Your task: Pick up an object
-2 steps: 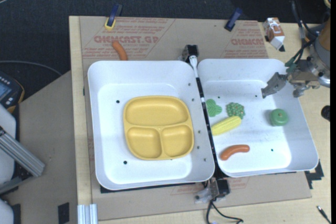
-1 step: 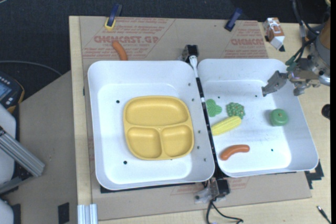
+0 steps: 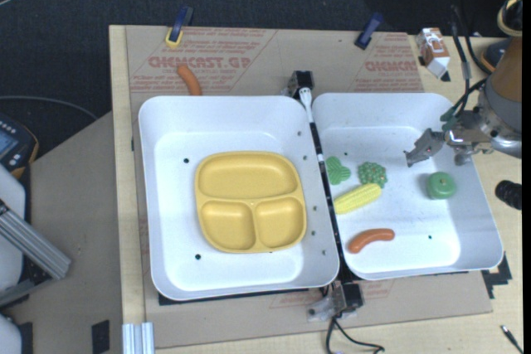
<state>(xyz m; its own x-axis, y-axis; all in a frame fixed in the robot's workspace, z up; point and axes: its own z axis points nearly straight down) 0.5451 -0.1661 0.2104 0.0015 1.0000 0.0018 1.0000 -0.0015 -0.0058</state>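
The right bin (image 3: 398, 116) holds several toy foods: a green leafy piece (image 3: 338, 171), a broccoli floret (image 3: 372, 173), a yellow corn cob (image 3: 357, 197), an orange sausage (image 3: 370, 240) and a round green piece (image 3: 441, 185). My gripper (image 3: 440, 152) hangs over the right bin's right side, just above and behind the round green piece. Its fingers are spread open with nothing between them.
The left bin (image 3: 166, 128) holds a yellow divided plate (image 3: 249, 201). A loose orange sausage (image 3: 189, 80) lies on the cardboard behind the left bin. Clamps (image 3: 176, 27) (image 3: 368, 31) grip the board's far edge. A black bracket (image 3: 301, 84) sits between the bins.
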